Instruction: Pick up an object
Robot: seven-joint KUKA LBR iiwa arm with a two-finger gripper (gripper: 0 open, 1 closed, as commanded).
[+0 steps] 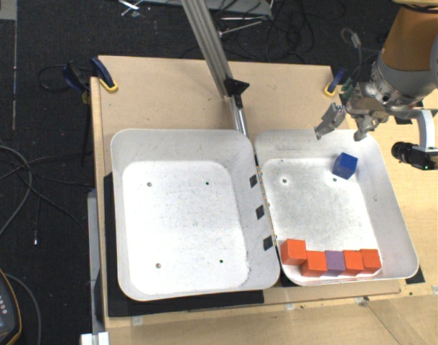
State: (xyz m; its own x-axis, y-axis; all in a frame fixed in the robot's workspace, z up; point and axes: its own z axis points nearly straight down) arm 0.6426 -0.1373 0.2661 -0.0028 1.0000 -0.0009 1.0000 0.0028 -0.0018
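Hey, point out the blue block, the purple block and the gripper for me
blue block (345, 164), camera view, on its top face.
purple block (335, 261), camera view, on its top face.
gripper (346, 126), camera view, midway between its fingertips.

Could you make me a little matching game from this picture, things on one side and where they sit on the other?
Things:
1. blue block
2. purple block
3. gripper
4. left bin

Places:
A. in the row of blocks along the right bin's near edge
B. alone in the right bin's far part
C. above the right bin's far rim
D. beside the right bin

Pairs: 1-B, 2-A, 3-C, 4-D
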